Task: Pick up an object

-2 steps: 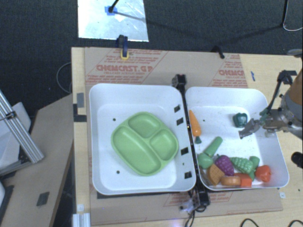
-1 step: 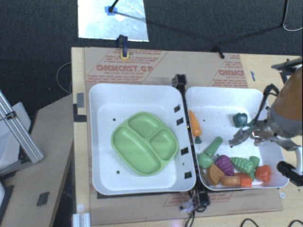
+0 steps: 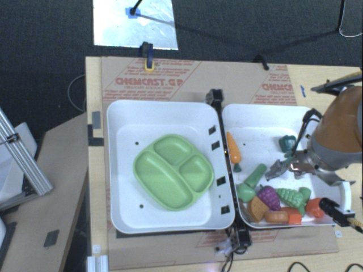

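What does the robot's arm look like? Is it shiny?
The arm is rounded and chunky, grey with a wide orange band above the wrist. A thin black cable loops beside it. The gripper at the end is small, made of dull grey metal, not very shiny.

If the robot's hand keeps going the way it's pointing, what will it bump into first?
Probably the green cucumber-like toy. The hand points left and slightly down over the right bin, though height above the toys is hard to judge.

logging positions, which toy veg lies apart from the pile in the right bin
The orange plastic carrot, lying alone against the right bin's left wall; the other toy vegetables crowd together along the near edge.
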`<state>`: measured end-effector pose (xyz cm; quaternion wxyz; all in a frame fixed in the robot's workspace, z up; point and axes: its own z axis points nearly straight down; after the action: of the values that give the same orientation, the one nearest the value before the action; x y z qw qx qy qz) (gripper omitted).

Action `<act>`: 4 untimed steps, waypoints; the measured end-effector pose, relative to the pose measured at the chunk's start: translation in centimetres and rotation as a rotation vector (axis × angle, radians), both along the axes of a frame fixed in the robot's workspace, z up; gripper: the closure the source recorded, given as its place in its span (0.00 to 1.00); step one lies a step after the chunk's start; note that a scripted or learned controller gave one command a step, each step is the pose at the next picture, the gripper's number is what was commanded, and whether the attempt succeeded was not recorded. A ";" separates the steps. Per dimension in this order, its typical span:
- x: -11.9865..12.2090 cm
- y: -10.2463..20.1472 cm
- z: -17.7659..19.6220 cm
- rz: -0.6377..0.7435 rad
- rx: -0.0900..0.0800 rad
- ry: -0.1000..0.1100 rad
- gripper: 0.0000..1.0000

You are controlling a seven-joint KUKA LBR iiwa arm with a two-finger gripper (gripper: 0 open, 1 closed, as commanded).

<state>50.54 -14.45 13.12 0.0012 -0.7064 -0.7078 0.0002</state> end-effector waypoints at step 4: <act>1.6 0.3 6.1 0.003 -0.003 -0.006 1.00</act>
<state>52.12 -14.18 19.21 -0.0019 -0.7055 -0.7088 -0.0010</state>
